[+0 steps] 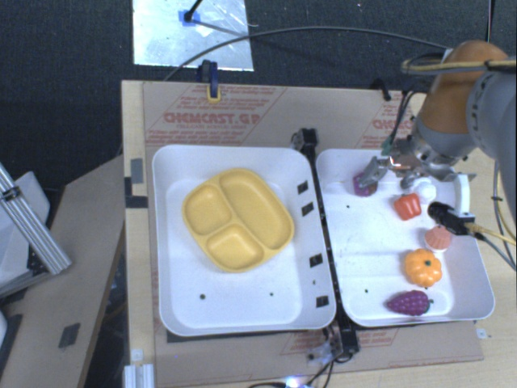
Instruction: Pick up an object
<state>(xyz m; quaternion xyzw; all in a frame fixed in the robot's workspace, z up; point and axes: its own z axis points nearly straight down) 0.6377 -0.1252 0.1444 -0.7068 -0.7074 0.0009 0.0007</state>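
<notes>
Nearest to the camera, in the right bin [355, 301], a purple grape bunch [408, 302] lies close to the front rim, and just behind it sits an orange pumpkin [422, 267]. Behind the pumpkin, a small pink piece [438, 238] lies near the right wall, touching a black part of my arm, so this side is crowded. The left half of this bin floor is bare white, with free room next to the middle divider. Further back a red pepper [408, 207] stands alone, with a little space around it. Beyond it my end effector [374, 175] is low over the far left part of the right bin, just above a small purple object [363, 186], which is roundish and dark magenta and partly hidden by me. I cannot tell if my fingers are spread or pressed together. The left bin [174, 297] holds a yellow divided plate [237, 218], with wide bare floor in front of it. The brown surface [242, 111] continues behind both bins.
</notes>
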